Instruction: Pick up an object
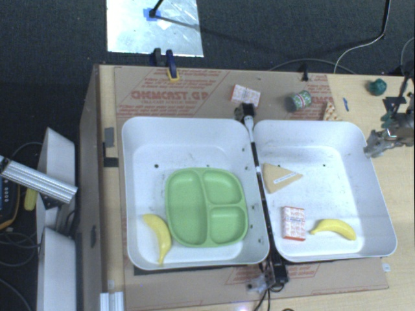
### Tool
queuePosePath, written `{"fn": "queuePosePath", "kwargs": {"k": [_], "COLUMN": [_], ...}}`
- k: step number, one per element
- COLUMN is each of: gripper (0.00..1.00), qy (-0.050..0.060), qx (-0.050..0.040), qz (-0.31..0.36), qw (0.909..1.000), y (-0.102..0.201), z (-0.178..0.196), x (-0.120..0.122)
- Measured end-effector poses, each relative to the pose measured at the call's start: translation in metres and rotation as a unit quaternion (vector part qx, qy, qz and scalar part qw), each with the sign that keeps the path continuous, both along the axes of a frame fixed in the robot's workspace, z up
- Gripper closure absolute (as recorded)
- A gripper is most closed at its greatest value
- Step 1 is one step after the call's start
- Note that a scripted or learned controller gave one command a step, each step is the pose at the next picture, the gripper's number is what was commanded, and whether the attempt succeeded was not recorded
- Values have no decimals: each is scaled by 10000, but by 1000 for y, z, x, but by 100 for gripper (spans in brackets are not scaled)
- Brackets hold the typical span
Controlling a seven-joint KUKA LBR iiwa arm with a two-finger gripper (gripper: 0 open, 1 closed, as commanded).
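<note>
White plastic bins are seen from above at a slant, two of them side by side on a bench. In the left bin (139,173) a green divided plate (206,206) lies with a banana (159,237) touching its lower left edge. In the right bin (363,173) three things are laid well apart: a tan wedge (279,177) near the shared wall, a small red-and-white box (293,223) below it, and a second banana (334,229) just beside the box.

At the right edge of this camera view, outside the right bin's far corner, the gripper (382,140) is seen above the bench; it is small and blurred, so whether its jaws are apart or together cannot be told. Nothing is seen held.

For a sound grasp, the second banana is judged the easiest choice: it lies clear of the walls. The jaws would best be brought down across its narrow middle.
</note>
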State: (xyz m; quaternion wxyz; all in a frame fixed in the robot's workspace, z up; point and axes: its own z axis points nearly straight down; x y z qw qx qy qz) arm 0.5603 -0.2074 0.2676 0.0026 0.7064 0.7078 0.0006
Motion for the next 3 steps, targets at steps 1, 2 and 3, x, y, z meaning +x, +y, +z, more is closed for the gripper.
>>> {"fn": "queuePosePath", "kwargs": {"k": [1, 2, 3], "gripper": [0, 0, 0], "qy": [6, 28, -34], "qx": [5, 15, -3], "qz": [5, -5, -1], "qw": [10000, 10000, 10000], "y": [1, 1, 68], "z": [0, -84, -180], "x": [0, -63, -70]}}
